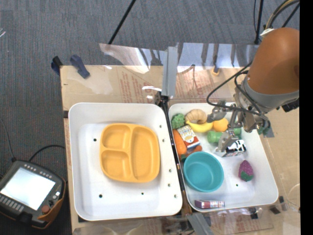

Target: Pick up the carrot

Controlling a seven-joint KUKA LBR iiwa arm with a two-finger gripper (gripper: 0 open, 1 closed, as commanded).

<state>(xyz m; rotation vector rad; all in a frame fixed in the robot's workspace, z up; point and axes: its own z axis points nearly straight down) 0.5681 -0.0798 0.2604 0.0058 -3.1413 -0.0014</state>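
**Carrot not yet picked up; jaws hover over other items**

The jaws (234, 133) hang low over the middle of the right bin (266, 187), above a green piece (213, 136) and a small black-and-white carton (236, 147); whether they are spread or closed I cannot tell from this angle, and nothing recognisable sits between them. Just beside lie a banana (200, 127), an orange fruit (220, 125) and a tan bread-like piece (196, 115). The carrot (179, 144) lies against the bin's left wall, partly under a small printed box (188, 134), beside the teal bowl (203, 171) and near broccoli (178, 121). By my judgement the whole grasp remains: shift left, descend, close, lift. The left bin (83, 180) holds a yellow divided plate (130, 152).
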